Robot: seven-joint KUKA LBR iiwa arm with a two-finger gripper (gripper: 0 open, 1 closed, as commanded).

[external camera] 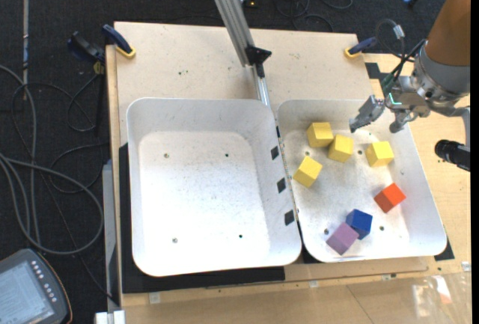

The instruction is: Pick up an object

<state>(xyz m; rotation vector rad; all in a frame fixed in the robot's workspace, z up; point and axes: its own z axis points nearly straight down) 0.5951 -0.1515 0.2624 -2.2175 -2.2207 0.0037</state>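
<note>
The right bin (419, 229) holds several small blocks. Yellow blocks lie at the upper middle: one (320, 134), another (341, 148), a third (307, 170) and one further right (379, 153). An orange block (389, 197) sits lower right. A blue block (360, 222) and a purple block (343, 238) lie together near the front. My gripper (383, 118) hangs over the bin's upper right part, open, its two fingers (367, 115) spread apart with nothing between them, above the yellow blocks.
The left bin (150, 128) lies beside the right one. A slanted metal pole (228, 4) comes down to the bins' rear junction. Clamps (120, 42) hold the board's back corners. Cables lie on the floor around the bench.
</note>
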